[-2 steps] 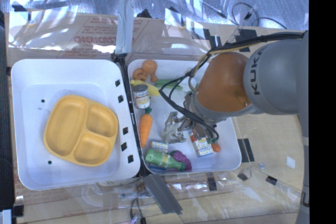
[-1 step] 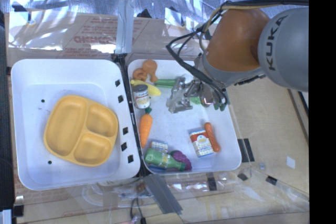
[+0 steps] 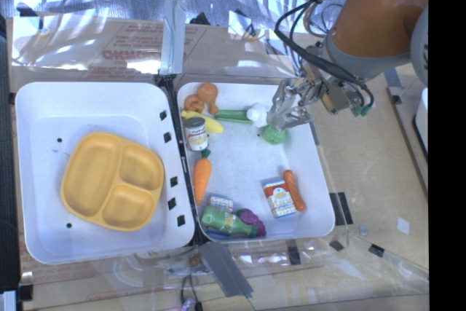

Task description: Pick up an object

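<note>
My gripper point(image 3: 279, 120) hangs low over the far right part of the right bin point(image 3: 320, 189), its metal fingers pointing down at a small green toy point(image 3: 273, 135) right under them. A green-stemmed toy with a white head point(image 3: 240, 114) lies just left of the fingers. Further objects in this bin: a small can point(image 3: 195, 133), a yellow banana piece point(image 3: 211, 124), an orange lumpy toy point(image 3: 202, 96), a carrot point(image 3: 202, 179), a small carton point(image 3: 279, 199) with an orange sausage-like piece point(image 3: 293, 189) beside it, and a green bottle point(image 3: 226, 221) next to a purple toy point(image 3: 250, 218).
The left bin point(image 3: 36, 113) holds a yellow divided plate point(image 3: 111, 180). A raised divider point(image 3: 178, 149) separates the two bins. Cables loop above the wrist point(image 3: 306, 18) near the back right. Brown cardboard point(image 3: 131, 47) lies behind the bins.
</note>
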You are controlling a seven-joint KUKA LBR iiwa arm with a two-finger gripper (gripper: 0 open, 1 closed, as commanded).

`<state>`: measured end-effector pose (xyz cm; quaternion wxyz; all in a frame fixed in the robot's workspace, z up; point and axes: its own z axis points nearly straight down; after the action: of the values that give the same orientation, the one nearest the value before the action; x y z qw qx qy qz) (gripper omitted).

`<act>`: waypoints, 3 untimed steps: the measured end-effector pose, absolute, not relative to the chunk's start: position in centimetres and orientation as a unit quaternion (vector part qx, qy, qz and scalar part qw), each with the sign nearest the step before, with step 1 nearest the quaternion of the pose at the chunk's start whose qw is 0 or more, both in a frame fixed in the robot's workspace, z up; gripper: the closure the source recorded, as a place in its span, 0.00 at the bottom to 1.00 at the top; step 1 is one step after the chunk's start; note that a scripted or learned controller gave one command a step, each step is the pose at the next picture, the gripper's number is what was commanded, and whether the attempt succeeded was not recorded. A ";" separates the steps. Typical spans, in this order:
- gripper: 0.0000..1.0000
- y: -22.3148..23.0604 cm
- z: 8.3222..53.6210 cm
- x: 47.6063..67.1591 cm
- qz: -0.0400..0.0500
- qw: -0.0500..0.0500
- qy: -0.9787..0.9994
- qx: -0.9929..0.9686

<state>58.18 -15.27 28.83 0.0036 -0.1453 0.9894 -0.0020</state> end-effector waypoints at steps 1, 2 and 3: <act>1.00 -13.3 23.1 62.6 0.001 -0.001 0.991 -0.130; 1.00 -20.4 15.9 56.1 0.001 -0.001 0.971 -0.237; 1.00 -21.0 26.1 63.5 -0.002 0.004 0.946 -0.325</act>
<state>63.54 -21.03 26.10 0.0039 -0.3247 0.9458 -0.0024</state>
